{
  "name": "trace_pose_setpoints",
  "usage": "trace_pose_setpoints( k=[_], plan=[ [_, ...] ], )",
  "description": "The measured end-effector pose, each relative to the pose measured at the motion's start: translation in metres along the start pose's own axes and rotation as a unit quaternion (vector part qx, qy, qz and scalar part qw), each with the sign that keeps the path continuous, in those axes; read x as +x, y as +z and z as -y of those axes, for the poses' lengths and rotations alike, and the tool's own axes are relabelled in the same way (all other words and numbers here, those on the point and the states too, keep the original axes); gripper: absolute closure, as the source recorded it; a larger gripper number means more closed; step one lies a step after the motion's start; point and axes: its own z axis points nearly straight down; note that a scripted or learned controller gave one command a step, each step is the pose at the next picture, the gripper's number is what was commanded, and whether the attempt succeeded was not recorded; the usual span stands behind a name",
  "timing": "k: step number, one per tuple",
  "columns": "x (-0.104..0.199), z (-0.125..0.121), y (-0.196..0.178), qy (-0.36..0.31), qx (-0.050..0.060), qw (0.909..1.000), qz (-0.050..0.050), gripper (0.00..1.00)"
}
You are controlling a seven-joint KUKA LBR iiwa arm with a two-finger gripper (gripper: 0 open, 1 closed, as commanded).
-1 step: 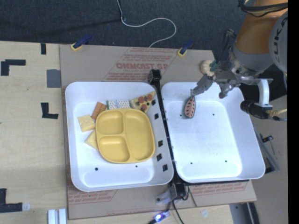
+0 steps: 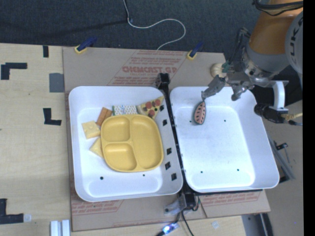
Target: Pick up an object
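Observation:
A small pink watermelon-slice toy (image 2: 199, 113) lies in the right bin (image 2: 231, 151) near its far left corner. My gripper (image 2: 224, 92) hangs over the far edge of that bin, up and to the right of the slice. Its two fingers (image 2: 211, 89) are spread apart with nothing between them, so it is open. The left fingertip ends just above the slice's upper end; whether it touches the slice I cannot tell. The grey arm with its orange band (image 2: 275, 14) comes in from the upper right.
The left bin (image 2: 81, 132) holds a yellow divided plate (image 2: 132, 142) with several small food toys (image 2: 123, 111) along its far and left sides. Black clips (image 2: 165, 80) join the bins in the middle. A white cable (image 2: 157, 26) lies behind the bench.

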Motion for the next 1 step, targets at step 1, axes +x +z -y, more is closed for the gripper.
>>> trace_pose_setpoints(
  k=[1],
  plan=[
    [-0.0013, 0.0006, 0.0437, 0.0, 0.002, 1.0, 0.0, 0.0]
  ],
)
